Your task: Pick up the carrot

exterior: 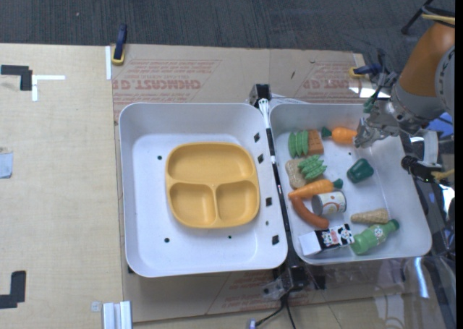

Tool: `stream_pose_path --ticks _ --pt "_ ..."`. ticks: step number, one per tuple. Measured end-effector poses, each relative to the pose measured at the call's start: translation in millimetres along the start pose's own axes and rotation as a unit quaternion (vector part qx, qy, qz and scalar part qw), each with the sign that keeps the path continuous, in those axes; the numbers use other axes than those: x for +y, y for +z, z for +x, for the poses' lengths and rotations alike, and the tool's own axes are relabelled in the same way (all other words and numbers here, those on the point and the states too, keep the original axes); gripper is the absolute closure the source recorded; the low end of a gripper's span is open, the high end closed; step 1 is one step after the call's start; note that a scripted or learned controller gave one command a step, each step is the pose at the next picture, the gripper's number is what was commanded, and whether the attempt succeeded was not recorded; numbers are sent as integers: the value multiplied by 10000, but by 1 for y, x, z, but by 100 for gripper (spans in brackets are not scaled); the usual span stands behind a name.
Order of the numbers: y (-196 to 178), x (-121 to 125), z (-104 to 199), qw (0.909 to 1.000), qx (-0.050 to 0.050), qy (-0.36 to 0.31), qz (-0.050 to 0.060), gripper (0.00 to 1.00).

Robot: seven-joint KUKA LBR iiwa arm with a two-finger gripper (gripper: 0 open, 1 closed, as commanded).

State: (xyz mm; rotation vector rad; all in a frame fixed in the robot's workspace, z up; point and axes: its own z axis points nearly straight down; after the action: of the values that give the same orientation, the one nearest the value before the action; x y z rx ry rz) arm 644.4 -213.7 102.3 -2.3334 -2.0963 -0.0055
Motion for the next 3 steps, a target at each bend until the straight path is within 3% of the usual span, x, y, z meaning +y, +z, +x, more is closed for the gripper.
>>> stream_pose_path --ticks 1,2,3 --pt "12 3 51 9927 -61 1199 92 100" --pt "15 -2 47 9926 -106 1194 183 0" --pt "15 -12 84 9764 -141 2147 187 0"
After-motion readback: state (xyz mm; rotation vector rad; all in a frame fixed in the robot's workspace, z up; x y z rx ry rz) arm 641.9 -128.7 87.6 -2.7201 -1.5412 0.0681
